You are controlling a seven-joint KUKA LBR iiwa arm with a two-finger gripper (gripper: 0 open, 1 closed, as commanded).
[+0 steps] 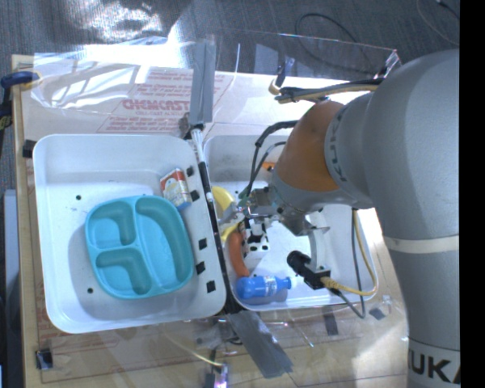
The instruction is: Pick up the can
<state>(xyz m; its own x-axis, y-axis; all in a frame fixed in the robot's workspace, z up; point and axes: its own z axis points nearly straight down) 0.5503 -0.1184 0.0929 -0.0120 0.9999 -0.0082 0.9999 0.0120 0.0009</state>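
The can [175, 188], small with a red and white label, rests in the left bin [56, 217] against its right wall, just behind the blue divided plate [139, 246]. My gripper [255, 234] hangs low in the right bin [339, 297], close to the divider between the bins. It sits over a yellow item [222, 198] and an orange item [236, 253]. The can lies about a hand's width to the gripper's left, on the other side of the divider. Nothing of the can is in the gripper.
A blue plastic bottle [263, 288] lies at the front of the right bin. The arm's orange band [307, 148] and grey body cover most of that bin. A cable [360, 277] loops near the bin's right wall. Clear plastic sheeting [145, 87] lies behind the bins.
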